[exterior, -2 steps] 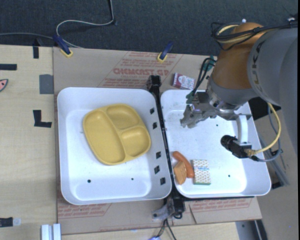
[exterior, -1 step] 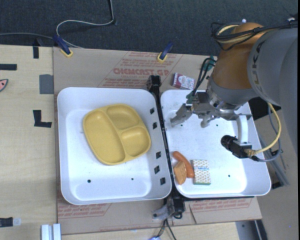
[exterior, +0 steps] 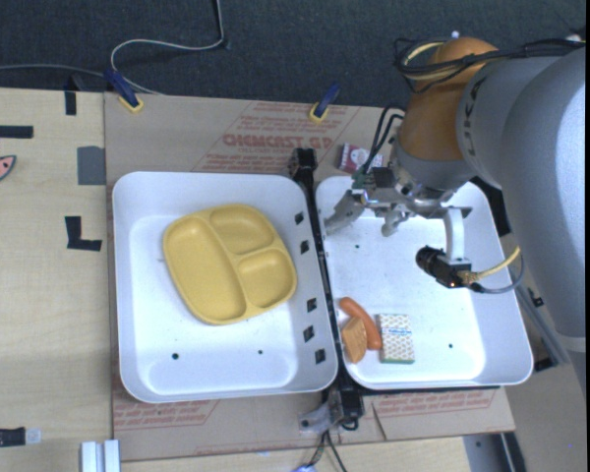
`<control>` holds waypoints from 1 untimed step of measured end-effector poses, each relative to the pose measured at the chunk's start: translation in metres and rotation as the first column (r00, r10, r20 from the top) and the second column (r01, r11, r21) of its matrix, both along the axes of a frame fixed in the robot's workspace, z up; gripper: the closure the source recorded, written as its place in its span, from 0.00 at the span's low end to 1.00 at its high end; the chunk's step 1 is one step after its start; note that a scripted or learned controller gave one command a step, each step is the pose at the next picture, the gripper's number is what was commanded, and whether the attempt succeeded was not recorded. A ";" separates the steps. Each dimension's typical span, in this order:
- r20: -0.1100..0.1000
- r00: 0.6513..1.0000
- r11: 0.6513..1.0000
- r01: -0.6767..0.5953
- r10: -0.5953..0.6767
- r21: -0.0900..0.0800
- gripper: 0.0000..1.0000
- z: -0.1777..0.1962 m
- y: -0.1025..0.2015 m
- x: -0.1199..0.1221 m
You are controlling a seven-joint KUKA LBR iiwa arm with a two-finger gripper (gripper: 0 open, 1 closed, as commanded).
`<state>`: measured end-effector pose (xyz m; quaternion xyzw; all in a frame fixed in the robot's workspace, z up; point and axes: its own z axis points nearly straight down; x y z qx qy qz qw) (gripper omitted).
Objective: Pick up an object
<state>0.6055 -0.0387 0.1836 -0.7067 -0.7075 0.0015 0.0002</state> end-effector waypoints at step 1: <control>0.002 1.000 1.000 0.000 0.000 0.001 0.00 0.000 0.016 0.051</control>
